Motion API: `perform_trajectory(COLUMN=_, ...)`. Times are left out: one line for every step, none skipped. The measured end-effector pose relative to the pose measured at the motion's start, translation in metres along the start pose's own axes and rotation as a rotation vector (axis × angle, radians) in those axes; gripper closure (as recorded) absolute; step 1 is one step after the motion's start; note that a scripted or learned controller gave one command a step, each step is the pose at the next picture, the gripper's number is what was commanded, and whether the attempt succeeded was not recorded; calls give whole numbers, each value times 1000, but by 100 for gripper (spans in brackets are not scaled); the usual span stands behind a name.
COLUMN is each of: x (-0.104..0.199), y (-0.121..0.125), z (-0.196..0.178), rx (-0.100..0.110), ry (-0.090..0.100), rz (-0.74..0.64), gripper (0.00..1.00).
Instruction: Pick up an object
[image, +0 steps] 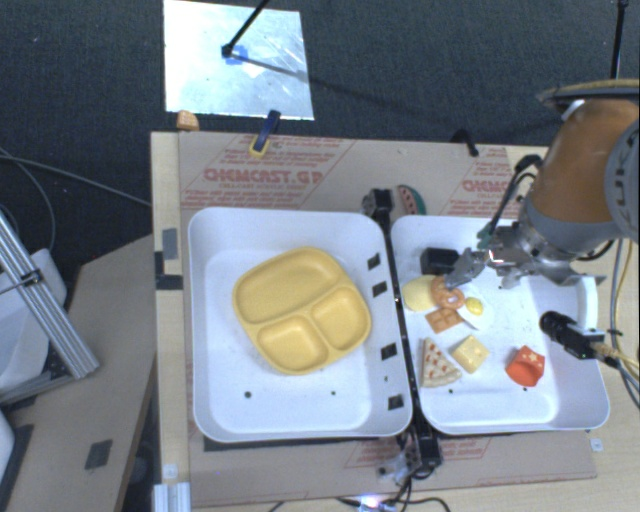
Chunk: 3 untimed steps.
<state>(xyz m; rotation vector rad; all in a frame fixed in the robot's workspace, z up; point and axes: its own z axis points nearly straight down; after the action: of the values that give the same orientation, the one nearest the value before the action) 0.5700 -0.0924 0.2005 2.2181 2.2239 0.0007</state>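
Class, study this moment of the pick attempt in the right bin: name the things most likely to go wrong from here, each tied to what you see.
1. The gripper is down among tightly packed toy foods: the waffle piece and fried egg lie beside it, so it may nudge them or grab two.
2. The pizza slice and cheese cube lie close together; a shoved item could knock them.

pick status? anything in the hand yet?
Done: the arm has reached over the right bin, with the hand low over the round orange piece. In hand: nothing visibly gripped. Left: grasp and lift; the waffle, pizza slice, cheese cube and red piece lie untouched.
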Motion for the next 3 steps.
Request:
perform_trajectory(x=86, y=66, z=16, rx=-5, ry=4, rz=-11, gripper=0)
perform_trajectory(x=48, y=15, z=16, rx=3, ry=-1, rz=5, gripper=0)
perform_trajectory(x=50, y=18, z=16, rx=-1, ry=0, rz=2, gripper=0)
